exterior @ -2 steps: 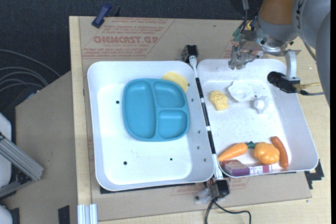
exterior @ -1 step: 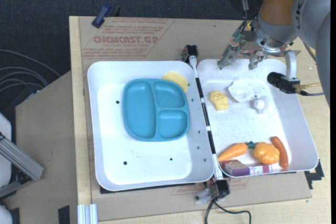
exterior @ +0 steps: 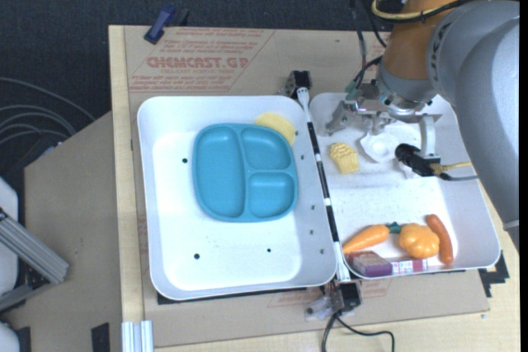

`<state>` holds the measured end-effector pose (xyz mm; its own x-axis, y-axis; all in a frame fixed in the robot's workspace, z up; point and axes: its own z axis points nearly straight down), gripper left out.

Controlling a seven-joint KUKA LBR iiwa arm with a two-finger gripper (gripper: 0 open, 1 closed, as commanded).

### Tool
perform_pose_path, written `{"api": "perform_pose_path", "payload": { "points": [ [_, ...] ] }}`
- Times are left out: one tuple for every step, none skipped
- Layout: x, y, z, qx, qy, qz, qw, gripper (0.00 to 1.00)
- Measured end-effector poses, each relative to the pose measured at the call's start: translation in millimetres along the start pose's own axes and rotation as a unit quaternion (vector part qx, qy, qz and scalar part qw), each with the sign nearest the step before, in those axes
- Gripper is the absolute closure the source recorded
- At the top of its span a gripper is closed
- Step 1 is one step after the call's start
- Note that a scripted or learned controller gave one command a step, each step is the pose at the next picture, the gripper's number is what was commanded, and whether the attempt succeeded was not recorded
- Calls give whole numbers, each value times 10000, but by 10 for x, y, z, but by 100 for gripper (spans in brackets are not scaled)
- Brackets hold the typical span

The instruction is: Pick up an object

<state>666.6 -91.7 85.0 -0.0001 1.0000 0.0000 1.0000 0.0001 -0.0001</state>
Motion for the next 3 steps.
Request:
{"api": "perform_pose_path", "payload": {
  "points": [
    [3, 0, 1, 2, -2, -1, 10000, 0],
    [7, 6, -105, -6, -4, -4, 10000, 100],
    [8, -375, -1017, -8, -3, 2, 10000, 100]
  ]
}}
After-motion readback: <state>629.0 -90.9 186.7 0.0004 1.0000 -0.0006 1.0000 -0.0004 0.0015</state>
